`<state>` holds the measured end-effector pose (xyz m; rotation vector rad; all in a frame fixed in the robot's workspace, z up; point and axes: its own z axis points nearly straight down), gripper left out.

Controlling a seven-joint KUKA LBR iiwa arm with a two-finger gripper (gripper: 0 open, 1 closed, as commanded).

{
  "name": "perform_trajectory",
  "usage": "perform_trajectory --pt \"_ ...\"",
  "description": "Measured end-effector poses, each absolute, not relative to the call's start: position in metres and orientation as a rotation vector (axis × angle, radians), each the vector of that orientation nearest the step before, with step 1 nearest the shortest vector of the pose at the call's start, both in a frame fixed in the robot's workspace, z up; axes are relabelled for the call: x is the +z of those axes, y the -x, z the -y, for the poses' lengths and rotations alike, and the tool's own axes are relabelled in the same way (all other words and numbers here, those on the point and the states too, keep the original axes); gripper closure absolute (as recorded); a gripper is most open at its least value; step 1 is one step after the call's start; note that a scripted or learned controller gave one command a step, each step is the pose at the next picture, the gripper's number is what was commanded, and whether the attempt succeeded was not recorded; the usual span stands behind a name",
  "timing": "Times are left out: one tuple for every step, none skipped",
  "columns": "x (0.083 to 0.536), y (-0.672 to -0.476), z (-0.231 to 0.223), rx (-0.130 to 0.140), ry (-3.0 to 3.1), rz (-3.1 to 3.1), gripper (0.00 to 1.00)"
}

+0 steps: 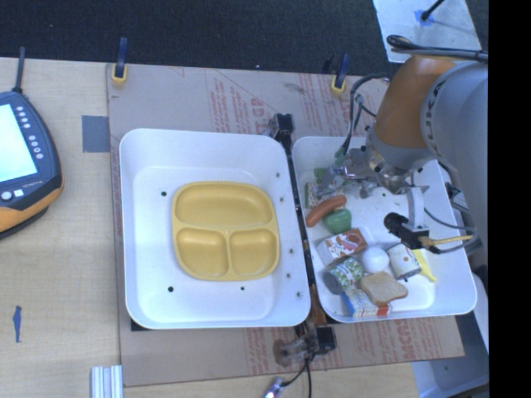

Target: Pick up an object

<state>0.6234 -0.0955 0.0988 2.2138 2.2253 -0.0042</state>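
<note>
Left bin (137, 222): a yellow divided tray (224, 229). Right bin (452, 293): crowded toy food, including hot dog (325, 209), green pepper (337, 220), bread slice (382, 288). Above its far end, gripper (365, 171), jaws' spread impossible to tell. Likely hazard: clutter deflecting any grasp.

Wooden bench (58, 305), brown cardboard sheet (207, 98), two white bins (133, 222) (452, 301), orange-edged pendant (25, 160) at left
</note>
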Motion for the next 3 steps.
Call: perform_trajectory --pt "0.096 -0.658 0.094 0.000 -2.217 -2.224 0.00" --pt "0.168 -0.656 0.148 -0.002 -2.220 -2.225 0.00" --pt "0.096 -0.613 0.101 0.002 -2.212 -2.223 0.00"
